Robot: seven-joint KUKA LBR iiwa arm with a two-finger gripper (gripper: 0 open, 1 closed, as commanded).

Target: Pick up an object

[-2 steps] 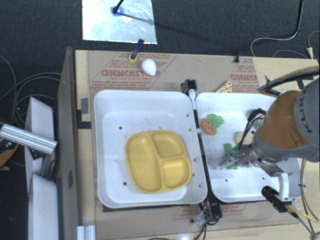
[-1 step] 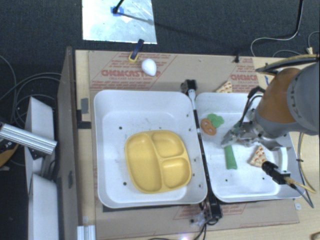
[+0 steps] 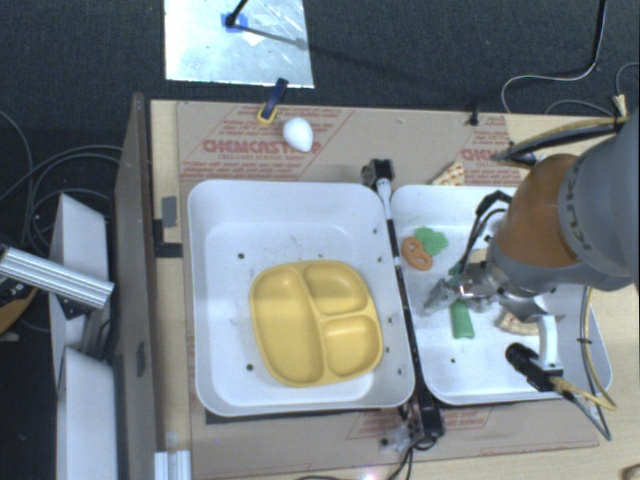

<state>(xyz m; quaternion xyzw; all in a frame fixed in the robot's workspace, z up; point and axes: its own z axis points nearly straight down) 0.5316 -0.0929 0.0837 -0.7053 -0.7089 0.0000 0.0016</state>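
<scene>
My gripper (image 3: 445, 296) hangs over the right bin (image 3: 440, 378), its metal fingers pointing left and low toward the bin floor. A green stick-shaped object (image 3: 461, 320) lies just below and right of the fingertips, partly under the wrist. An orange round piece (image 3: 416, 253) and a bright green piece (image 3: 434, 239) lie near the bin's left wall, up-left of the gripper. A tan flat object (image 3: 516, 323) peeks out beneath the wrist. Nothing shows between the fingers.
The left bin (image 3: 215, 268) holds a yellow divided plate (image 3: 315, 320). A white egg-shaped thing (image 3: 298, 133) and a small yellow-and-blue tool (image 3: 271, 101) lie on the cardboard behind the bins. The arm's bulk covers the right bin's right side.
</scene>
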